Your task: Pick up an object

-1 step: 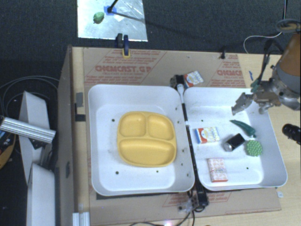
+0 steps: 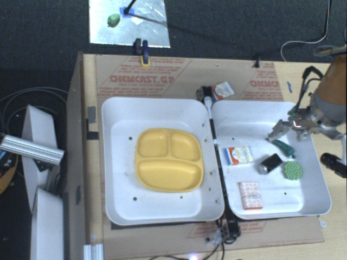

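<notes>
At 3 o'clock in the camera view, the arm (image 2: 332,85) reaches in over the right bin (image 2: 312,199), grey body with the orange band up top. Gripper (image 2: 283,130) sits low over the bin's 2 o'clock area; one finger (image 2: 276,130) juts toward 9 o'clock, and I cannot tell whether the jaws are released or clenched, nothing visibly between them. Candidate objects all lie in the right bin: teal tool (image 2: 284,148) just beside the gripper at its 5 o'clock, possibly touching, can't confirm; green knobbly ball (image 2: 293,170) at the bin's 4 o'clock; dark cylinder (image 2: 270,163) near bin centre, just beside the ball at its 9 o'clock; red-white-blue packet (image 2: 238,155) at the bin's 9 o'clock near the dividing wall; pink patterned box (image 2: 250,194) at 6 o'clock. Left bin (image 2: 116,199) holds a yellow divided plate (image 2: 168,160), three compartments, roughly centred. Both bins sit side by side, touching, on a cardboard sheet (image 2: 162,77) on the counter. Small crumpled wrapper (image 2: 222,90) lies on the cardboard at 12 o'clock of the seam between bins. Foil-like sheet (image 2: 129,15) with a green blob (image 2: 113,20) lies beyond the counter at 11 o'clock.
</notes>
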Available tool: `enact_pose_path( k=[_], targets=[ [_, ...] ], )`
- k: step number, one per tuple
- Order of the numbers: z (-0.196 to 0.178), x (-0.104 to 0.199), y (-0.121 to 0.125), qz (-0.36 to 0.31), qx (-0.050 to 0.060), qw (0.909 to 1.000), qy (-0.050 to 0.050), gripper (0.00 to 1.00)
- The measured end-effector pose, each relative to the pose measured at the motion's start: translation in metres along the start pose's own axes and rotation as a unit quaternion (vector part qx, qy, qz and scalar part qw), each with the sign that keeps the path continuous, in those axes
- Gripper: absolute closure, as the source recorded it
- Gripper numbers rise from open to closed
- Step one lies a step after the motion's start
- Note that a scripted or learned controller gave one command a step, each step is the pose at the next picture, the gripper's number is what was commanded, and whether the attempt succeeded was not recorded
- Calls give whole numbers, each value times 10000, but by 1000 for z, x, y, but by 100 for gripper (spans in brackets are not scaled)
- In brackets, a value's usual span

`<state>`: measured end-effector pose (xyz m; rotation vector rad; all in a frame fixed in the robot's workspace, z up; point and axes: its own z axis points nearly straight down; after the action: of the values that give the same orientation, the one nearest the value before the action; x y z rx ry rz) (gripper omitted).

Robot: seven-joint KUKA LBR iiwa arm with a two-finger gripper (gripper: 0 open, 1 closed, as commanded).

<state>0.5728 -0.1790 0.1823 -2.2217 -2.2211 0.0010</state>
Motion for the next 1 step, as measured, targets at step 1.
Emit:
enact_pose_path(
  k=[1],
  targets=[
    [98, -12, 21, -7, -9, 10000, -2, 0]
  ],
)
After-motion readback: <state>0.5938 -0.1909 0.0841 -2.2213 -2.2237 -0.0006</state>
